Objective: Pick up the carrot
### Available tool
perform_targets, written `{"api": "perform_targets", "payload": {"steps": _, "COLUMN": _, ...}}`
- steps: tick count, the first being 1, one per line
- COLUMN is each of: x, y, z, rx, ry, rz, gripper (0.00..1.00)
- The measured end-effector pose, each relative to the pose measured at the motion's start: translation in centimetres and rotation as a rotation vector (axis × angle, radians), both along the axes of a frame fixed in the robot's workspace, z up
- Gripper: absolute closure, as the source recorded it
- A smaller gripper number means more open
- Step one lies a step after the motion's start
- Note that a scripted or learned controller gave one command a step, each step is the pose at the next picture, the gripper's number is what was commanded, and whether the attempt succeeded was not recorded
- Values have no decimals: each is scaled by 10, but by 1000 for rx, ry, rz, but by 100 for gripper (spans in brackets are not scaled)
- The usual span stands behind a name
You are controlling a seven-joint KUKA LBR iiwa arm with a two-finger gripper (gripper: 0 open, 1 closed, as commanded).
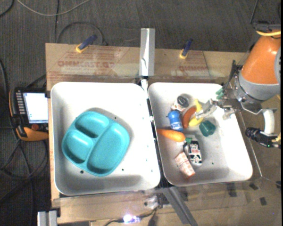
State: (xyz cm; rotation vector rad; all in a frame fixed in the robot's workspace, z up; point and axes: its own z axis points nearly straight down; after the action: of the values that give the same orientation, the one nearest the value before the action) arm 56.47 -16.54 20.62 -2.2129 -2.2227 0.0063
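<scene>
Left bin (56, 140): a shallow white tray with rounded corners, holding a turquoise divided plate (96, 142) of smooth plastic with three compartments; bare white floor surrounds the plate on all sides. Right bin (236, 171): same shape, touching the left bin along the central divider. The carrot (171, 134) is a smooth orange tapered piece lying almost level near this bin's left wall, its thick end toward the divider. Just above it stands a blue bottle (175, 120); a round grey can (183, 100) lies farther back. Below the carrot are a small printed carton (193, 152) and a crumpled pink packet (185, 165). The bin's lower right floor is open. The gripper (208, 108) hangs over a yellow-and-orange item (192, 117) beside a teal cup (207, 127); whether its jaws are spread or pressed together cannot be made out.
</scene>
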Motion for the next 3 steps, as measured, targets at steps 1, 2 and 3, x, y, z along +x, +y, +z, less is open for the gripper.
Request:
{"api": "perform_targets", "payload": {"steps": 1, "x": 10, "y": 39, "z": -114, "rx": -3, "ry": -6, "rz": -63, "gripper": 0}}
{"api": "perform_targets", "payload": {"steps": 2, "x": 10, "y": 38, "z": -108, "rx": -4, "ry": -2, "rz": -62, "gripper": 100}}
{"api": "perform_targets", "payload": {"steps": 3, "x": 5, "y": 39, "z": -116, "rx": 1, "ry": -16, "rz": -198, "gripper": 100}}
